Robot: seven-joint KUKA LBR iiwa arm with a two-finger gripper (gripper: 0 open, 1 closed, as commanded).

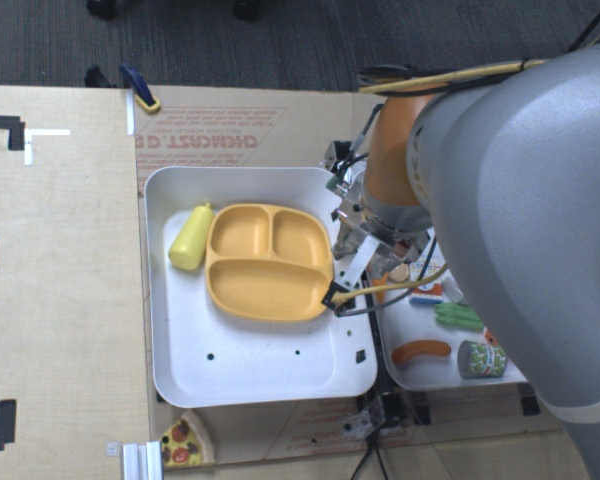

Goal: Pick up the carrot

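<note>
— Orange-banded arm (480, 198) reaches in from the right; its gripper (365, 273) hangs low at the seam between the two white bins. Fingers?

— Cannot tell; the wrist hides them.

— And the carrot (421, 350)?

— In the right bin (405, 373), near its front edge, beside a small can (481, 359), apart from the gripper.

— The left bin (270, 368)?

— A yellow divided plate (270, 261), with a yellow bottle (190, 238) touching its left rim.
</note>
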